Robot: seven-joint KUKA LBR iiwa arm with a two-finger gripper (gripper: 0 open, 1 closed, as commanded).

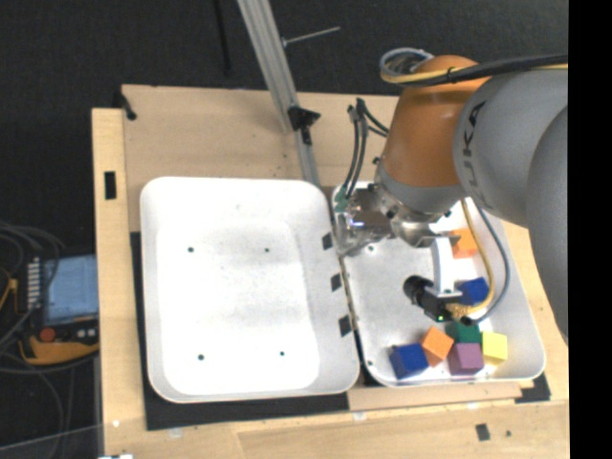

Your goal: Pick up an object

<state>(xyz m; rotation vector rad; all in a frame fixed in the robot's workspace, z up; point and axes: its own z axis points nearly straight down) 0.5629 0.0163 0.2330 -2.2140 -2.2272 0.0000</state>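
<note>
The right bin [382, 285] holds several small blocks near its front right corner: a blue one [408, 360], an orange one [438, 343], a purple one [467, 357], a yellow one [494, 346] and a green one [468, 333]. Another blue block [473, 290] and an orange block [466, 246] lie further back. The arm's orange band and grey wrist hang over the back of this bin. The gripper [356, 226] is low at the bin's back left corner, by the wall between the bins. Nothing shows between its fingers.
The left bin [234, 285] lies beside the right one. A slanted metal pole [277, 75] rises behind the bins. Black cables and a black fitting [426, 297] hang from the wrist over the right bin. A blue device [67, 290] lies off the bench to the left.
</note>
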